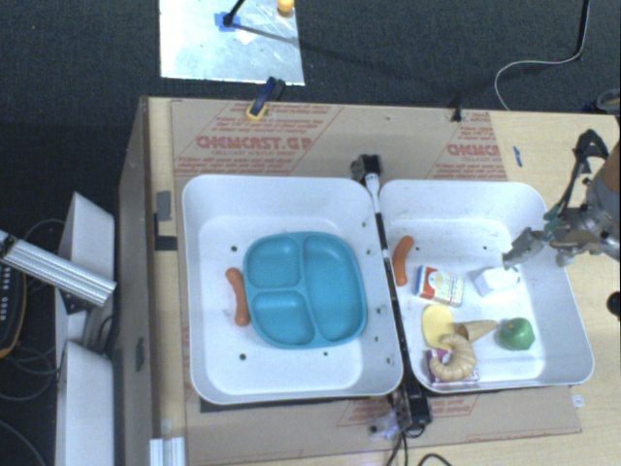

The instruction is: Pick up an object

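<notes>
White block lies beside end effector.

There were two white bins, one blue plate, two sausages, one green apple, one small carton, and one white block.

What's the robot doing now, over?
Gripper over right bin, above white block, holding nothing seen. Apple, cone, hot dog untouched. Nothing blocking.

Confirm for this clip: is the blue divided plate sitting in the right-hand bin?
No, the blue divided plate lies in the left bin, beside a hot dog.
</notes>
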### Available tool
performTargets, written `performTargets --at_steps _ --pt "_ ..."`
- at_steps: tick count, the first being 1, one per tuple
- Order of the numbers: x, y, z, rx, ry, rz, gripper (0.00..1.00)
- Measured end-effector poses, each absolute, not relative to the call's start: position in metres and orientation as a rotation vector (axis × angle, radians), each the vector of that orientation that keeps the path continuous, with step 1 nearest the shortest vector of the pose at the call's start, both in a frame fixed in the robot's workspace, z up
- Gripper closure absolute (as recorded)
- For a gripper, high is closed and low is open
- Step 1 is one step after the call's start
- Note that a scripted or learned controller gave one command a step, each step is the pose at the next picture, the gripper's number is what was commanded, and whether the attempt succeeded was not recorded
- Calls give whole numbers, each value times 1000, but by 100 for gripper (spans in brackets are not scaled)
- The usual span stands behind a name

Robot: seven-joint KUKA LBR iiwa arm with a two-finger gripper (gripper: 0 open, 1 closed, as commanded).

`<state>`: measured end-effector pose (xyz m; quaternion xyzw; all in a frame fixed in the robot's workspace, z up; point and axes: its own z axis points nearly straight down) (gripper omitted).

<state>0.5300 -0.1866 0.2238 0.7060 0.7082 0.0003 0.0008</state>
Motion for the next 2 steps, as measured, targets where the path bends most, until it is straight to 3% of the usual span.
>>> performTargets --at_steps 1,2 --pt "486 -160 89 2220 2224 0 0" --pt "488 -160 99 2217 2222 3 100"
